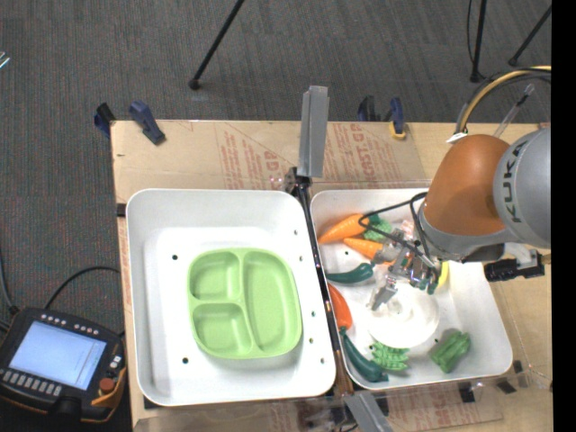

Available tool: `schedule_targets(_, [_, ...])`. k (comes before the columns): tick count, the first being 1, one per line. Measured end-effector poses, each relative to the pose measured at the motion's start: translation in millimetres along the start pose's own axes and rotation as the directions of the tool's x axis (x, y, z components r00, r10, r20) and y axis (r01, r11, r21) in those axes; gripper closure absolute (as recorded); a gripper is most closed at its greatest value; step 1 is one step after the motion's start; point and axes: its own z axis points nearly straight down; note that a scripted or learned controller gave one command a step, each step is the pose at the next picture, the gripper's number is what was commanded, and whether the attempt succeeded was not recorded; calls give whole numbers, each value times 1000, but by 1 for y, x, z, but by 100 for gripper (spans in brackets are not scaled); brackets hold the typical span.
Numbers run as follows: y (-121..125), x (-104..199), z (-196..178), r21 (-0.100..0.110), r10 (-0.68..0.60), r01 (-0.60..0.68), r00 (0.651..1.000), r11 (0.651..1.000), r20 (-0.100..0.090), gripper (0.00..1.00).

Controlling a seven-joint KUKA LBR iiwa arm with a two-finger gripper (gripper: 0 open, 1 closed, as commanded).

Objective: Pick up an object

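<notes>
A: From the camera view above the bench, we see two shallow white bins side by side. The left bin (144,241) holds a light green divided plate (244,303) lying flat near its middle.

B: And the right bin (490,309)?

A: It holds toy food. Two orange carrots (346,229) lie near its upper left, a dark green pepper (353,274) lies just below them, and an orange-red piece (339,306) sits against the left wall. A white round dish (407,319) rests lower down, with a green pea pod (390,356) at its lower edge and a green leafy piece (450,349) to its right.

B: Where is the arm?

A: It reaches in from the right, its orange band over the bin. The gripper (385,297) points down at the dish's upper left rim. We see its fingers slightly parted, with nothing between them.
</notes>
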Motion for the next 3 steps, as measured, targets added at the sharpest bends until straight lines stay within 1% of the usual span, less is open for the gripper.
schedule_targets(1, [51,-23,3,3,40,-40,999,999,-5,0])
schedule_targets(2, [52,-23,-7,4,35,-35,999,999,-4,100])
schedule_targets(3, [22,43,3,6,229,-229,973,973,-7,100])
